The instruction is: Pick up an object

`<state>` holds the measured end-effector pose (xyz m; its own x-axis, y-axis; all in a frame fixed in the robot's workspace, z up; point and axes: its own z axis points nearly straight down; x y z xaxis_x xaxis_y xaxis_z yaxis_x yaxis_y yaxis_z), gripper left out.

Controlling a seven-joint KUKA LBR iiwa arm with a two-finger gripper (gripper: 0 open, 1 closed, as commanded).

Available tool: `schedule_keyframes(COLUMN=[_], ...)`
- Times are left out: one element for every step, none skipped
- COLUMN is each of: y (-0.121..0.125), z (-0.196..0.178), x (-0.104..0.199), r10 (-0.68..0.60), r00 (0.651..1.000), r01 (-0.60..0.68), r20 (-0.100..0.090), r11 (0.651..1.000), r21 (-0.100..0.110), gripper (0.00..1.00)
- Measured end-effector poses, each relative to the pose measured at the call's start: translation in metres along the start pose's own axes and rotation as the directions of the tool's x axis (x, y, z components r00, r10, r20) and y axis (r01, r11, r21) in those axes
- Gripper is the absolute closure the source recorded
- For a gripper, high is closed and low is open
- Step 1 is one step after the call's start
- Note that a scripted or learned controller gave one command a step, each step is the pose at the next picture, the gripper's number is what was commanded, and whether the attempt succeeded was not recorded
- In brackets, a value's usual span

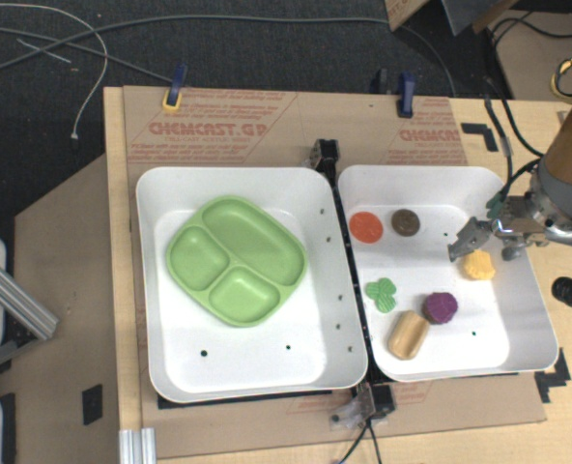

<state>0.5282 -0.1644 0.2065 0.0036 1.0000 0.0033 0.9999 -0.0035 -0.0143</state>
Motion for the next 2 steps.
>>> schedule_keyframes(y=[0.003, 0.006], z=[-0.007, 0.035], x=[0.001, 0.002], r10=[-0.004, -0.004], r00=[1.000, 1.000], r01=[0.004, 0.004], r20=[0.003, 0.001], r11=[1.000, 1.000], r21=[-0.014, -0.008], gripper=[0.00, 0.00])
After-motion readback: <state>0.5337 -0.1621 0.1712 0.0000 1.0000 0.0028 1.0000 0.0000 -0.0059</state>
